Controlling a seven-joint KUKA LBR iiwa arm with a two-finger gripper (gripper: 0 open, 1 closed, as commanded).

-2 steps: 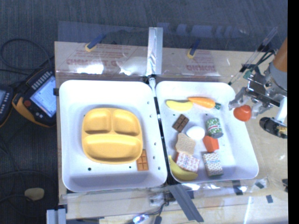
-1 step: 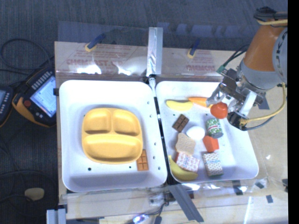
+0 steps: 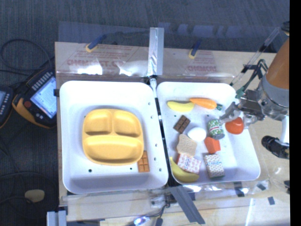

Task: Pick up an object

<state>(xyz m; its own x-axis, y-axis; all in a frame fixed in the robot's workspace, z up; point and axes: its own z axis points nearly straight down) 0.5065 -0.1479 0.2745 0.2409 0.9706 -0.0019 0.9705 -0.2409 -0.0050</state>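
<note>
Two white bins sit side by side on the surface; your targets crowd the right bin (image 3: pixel 244 161), while the left bin (image 3: pixel 70 173) holds a yellow divided plate (image 3: pixel 113 135). Your hand (image 3: pixel 235 111) hangs over the right bin's far right part, just beside a red tomato-like piece (image 3: pixel 235 126) and a small green can (image 3: pixel 216 128); whether it is open or closed you cannot tell. Choose the tomato, since it stands apart from the clutter, and descend straight so you don't nudge the can.

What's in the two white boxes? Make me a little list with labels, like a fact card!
left bin: yellow divided tray, small waffle piece beside its lower right corner
right bin: toy foods
along the top: banana, carrot
middle: chocolate bar, white egg, green can, orange block
bottom: bread slice, two patterned packets, second banana
gripper: over the right bin's upper right part, beside a red tomato
</note>
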